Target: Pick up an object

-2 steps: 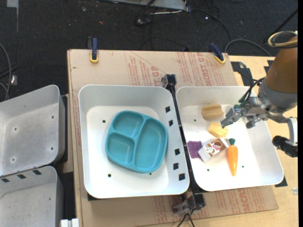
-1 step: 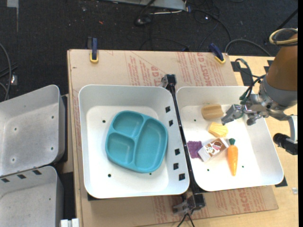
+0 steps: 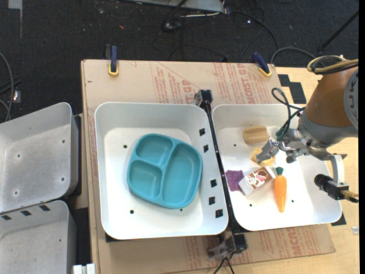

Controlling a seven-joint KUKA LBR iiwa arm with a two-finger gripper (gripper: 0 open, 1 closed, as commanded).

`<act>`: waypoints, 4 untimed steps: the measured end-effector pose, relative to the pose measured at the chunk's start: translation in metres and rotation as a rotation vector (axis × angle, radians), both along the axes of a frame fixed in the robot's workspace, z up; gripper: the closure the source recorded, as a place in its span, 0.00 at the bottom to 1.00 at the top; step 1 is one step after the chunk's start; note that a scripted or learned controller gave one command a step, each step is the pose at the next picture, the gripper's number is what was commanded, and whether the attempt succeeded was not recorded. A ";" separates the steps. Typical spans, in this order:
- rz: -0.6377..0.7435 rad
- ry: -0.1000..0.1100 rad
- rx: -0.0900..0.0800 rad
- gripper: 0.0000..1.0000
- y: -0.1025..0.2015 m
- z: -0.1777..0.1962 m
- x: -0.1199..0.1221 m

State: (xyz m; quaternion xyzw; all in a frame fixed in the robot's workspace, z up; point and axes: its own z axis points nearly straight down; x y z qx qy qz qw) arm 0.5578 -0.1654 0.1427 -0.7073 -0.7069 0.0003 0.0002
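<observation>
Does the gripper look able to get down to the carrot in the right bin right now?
Probably yes: the carrot lies uncovered, slightly apart from the small carton, and the gripper hovers just above and left of it.

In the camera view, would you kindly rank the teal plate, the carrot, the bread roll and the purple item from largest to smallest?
1. teal plate, by far.
2. carrot.
3. bread roll and purple item: they look too alike to rank.

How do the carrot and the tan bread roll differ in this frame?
The carrot is bright orange, long and tapered; the bread roll is pale tan, short and blunt. The carrot lies lengthwise toward the near edge of the right bin, green top pointing away; the bread roll lies crosswise near the far side. Both rest in the right bin, by the end effector.
</observation>
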 end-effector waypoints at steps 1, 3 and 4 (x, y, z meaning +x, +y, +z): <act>0.000 0.000 0.000 0.00 0.000 -0.052 0.000; -0.001 -0.002 -0.001 1.00 -0.004 0.006 -0.007; 0.002 -0.004 -0.001 1.00 -0.012 0.064 -0.004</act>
